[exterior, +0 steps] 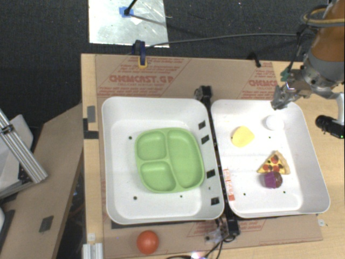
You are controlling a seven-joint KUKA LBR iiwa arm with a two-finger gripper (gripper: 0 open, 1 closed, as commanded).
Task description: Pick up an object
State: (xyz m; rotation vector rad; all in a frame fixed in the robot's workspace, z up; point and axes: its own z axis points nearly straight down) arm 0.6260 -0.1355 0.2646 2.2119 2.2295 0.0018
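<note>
Yellow toy piece [242,136] lay in right bin [310,144], near pizza slice [274,163] & purple item [271,179]. Prob. light, rigid plastic, smooth; grip across its width. Gripper [280,101] hung at bin's rear rim; jaw state indiscernible.

Green divided plate [170,161] in white bin [116,128]; yellow piece [242,136], purple piece [271,180], orange-red ball [147,242] on tan board [178,72]
</note>
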